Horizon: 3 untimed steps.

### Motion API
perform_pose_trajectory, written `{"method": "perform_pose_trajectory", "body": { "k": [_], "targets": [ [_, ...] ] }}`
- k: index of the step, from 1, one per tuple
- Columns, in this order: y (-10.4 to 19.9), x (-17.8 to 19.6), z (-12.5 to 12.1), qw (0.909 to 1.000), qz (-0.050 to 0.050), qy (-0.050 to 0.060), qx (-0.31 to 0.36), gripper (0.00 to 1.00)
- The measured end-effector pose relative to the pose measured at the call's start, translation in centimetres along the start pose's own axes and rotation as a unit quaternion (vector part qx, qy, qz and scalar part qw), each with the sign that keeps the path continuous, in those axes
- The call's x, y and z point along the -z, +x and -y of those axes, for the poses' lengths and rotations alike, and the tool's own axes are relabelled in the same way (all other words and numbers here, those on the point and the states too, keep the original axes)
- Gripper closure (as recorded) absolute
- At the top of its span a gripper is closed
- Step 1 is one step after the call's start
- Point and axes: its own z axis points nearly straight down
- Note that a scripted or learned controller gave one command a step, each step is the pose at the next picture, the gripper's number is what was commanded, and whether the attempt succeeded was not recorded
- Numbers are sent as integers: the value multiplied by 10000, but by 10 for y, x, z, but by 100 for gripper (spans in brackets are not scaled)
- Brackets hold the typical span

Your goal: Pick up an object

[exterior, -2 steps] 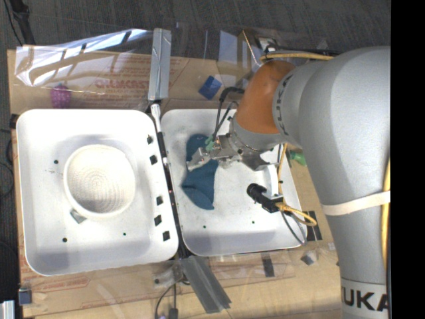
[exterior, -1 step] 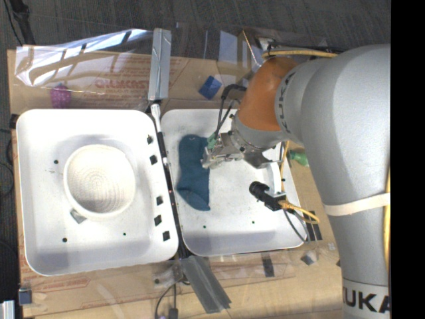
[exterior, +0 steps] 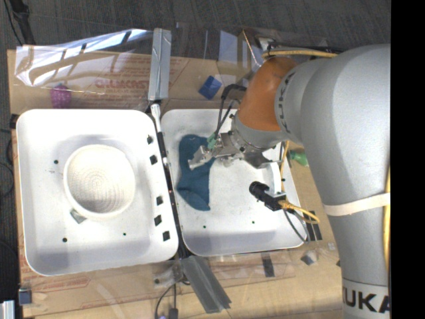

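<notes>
I see the crumpled dark-blue cloth (exterior: 193,171) lying in the right white bin (exterior: 229,238); my two-finger gripper (exterior: 202,154) sits low over its upper edge (grip state I cannot tell), presumably lined up to pinch

Fixed overhead camera (slanted) faces both bins (exterior: 40,178).

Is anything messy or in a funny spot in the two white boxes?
A little. The blue cloth lies crumpled along the right bin's left wall, under the gripper. In the left bin, the white bowl sits upside down.
</notes>
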Motion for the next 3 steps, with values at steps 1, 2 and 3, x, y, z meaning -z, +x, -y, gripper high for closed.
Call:
{"method": "perform_pose_trajectory", "body": {
  "k": [1,2,3],
  "targets": [
    [1,-9,-39,9999,3,-12,-110,0],
    [12,-8,-59,9997,8,-30,235,0],
    [13,3,-60,9996,11,-30,266,100]
  ]
}}
